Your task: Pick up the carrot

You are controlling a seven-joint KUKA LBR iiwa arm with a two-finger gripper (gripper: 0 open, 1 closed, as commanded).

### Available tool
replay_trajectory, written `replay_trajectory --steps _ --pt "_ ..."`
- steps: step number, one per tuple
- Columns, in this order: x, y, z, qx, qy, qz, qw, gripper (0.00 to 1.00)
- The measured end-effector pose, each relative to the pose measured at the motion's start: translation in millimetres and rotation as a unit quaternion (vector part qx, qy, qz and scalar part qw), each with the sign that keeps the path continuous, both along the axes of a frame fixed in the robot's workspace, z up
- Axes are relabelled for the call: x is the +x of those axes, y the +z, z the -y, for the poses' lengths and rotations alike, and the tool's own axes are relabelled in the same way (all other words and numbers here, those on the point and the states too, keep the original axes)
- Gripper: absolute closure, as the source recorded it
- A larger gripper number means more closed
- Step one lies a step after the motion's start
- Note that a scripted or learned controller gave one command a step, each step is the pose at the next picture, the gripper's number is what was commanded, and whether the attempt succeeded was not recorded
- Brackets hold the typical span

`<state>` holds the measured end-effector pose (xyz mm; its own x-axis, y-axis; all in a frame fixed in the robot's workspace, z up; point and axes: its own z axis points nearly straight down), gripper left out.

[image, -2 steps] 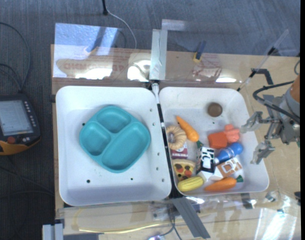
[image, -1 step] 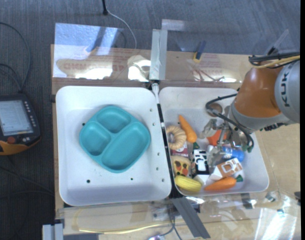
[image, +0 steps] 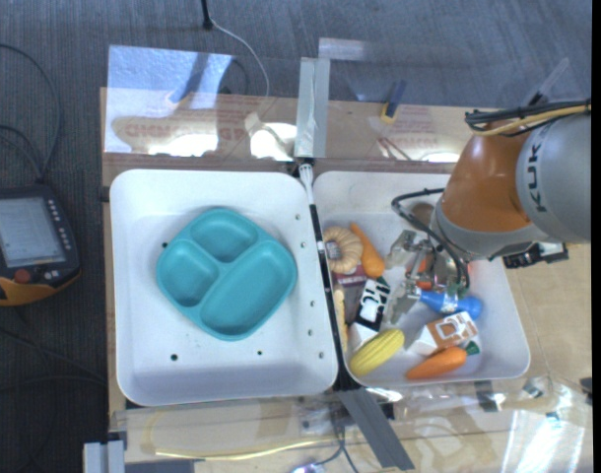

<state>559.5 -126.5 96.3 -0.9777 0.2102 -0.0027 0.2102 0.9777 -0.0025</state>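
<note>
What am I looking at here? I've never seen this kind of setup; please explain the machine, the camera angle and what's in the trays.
One camera looks down at a slant on a bench with two shallow white bins. The grey and orange robot arm reaches in from the right; its gripper hangs over the right bin, among toy food: a carrot, a corn cob, a doughnut and a small carton. Another orange piece lies by the doughnut. The left bin holds a teal divided plate. I can't tell whether anything is held.

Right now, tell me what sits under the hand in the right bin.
Under the hand lie a black-and-white packet and a blue item. The carrot lies nearer the front wall, beside the corn. The arm covers the bin floor behind.
</note>
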Motion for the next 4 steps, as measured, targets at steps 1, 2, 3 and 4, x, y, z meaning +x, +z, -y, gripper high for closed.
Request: replay_trajectory --steps 1,2,3,4 --pt "23.4 -4.6 -10.7 -0.0070 -0.205 0.006 0.9787 0.00" --pt "48.0 -5.5 -15.8 -0.0025 -0.393 0.007 0.9196 0.00" --pt "50.4 5.9 -18.0 -0.0018 -0.392 0.010 0.9200 1.00" --pt "14.8 90.8 -77.3 0.0026 -0.370 0.003 0.9288 1.00"
